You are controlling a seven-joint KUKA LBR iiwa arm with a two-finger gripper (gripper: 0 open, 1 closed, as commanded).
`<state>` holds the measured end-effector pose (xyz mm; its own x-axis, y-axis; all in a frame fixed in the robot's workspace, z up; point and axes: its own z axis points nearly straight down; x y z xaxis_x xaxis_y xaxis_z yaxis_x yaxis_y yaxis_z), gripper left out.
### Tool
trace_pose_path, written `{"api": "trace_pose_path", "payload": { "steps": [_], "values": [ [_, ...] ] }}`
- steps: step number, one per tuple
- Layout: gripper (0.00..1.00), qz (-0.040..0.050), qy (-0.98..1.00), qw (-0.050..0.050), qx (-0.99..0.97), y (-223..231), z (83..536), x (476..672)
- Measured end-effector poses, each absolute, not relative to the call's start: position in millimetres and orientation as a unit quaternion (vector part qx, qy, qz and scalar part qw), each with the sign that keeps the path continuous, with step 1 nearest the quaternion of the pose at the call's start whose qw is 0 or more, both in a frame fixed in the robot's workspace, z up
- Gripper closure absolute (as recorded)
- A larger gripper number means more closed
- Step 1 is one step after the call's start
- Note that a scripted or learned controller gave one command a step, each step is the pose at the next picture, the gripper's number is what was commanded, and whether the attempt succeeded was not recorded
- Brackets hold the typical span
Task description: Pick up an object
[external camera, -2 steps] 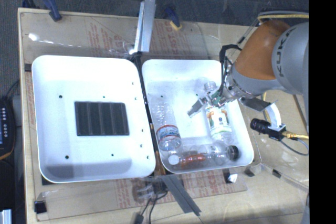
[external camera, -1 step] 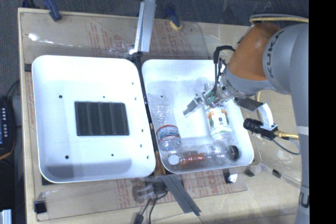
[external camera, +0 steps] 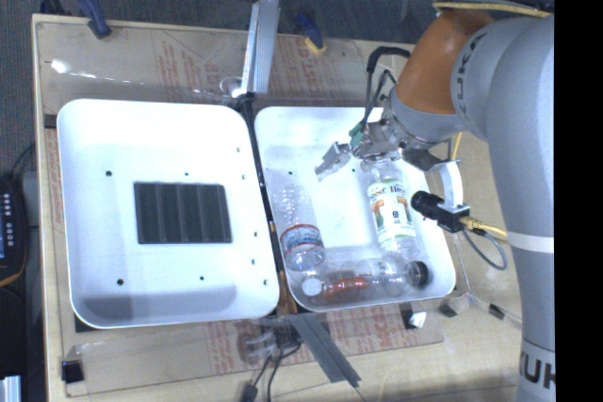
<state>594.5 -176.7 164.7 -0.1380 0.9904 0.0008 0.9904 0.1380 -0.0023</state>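
The right bin holds three clear plastic bottles. One with a white label lies along the bin's right side. Another with a blue label lies at the left wall. A third with a brown label lies across the near wall. My gripper hangs over the far middle of this bin, just left of the white-label bottle's cap end and apart from the other two. Nothing shows in its grasp. The left bin holds a dark ribbed rectangular block.
The arm's grey body and orange band cover the right bin's far right corner. A black cable plug hangs over the bin's right rim. Blue clamps sit on the bench's far edge, and a metal bar stands between the bins.
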Motion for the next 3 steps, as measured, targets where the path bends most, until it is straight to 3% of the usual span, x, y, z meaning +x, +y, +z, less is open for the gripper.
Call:
{"api": "trace_pose_path", "payload": {
  "steps": [1,2,3],
  "values": [
    [0.0,0.0006,-0.754,0.001,-0.657,-176.8,164.7,594.5],
    [0.0,0.0006,-0.844,0.001,-0.536,-176.1,133.5,587.9],
    [1.0,0.0007,-0.845,0.002,-0.534,-175.2,143.9,588.6]
  ]
}}
